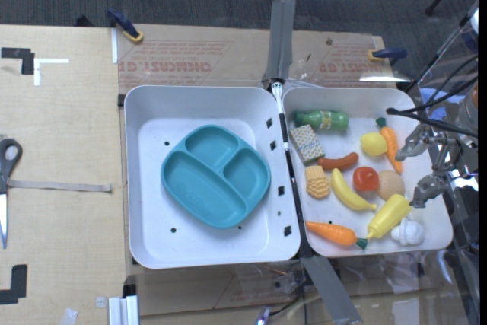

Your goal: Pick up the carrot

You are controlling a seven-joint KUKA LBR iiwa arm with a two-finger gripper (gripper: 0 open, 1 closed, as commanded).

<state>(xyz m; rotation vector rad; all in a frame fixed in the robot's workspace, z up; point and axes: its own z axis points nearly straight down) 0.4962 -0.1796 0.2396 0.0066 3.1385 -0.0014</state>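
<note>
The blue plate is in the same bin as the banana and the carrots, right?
Not quite. The blue plate sits in the left bin, on its own. The banana and the carrots lie in the right bin, as the camera view shows.

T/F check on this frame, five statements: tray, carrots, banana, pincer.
1. The blue tray lies in the left bin. True.
2. Two carrots are in the right bin. True: one carrot near the front, another carrot by the lemon.
3. The banana sits on the tray. False: it lies in the right bin, beside the tomato.
4. The pincer holds a carrot. False: nothing sits between its fingers.
5. The green bottle is at the front. False: it lies at the back.
</note>
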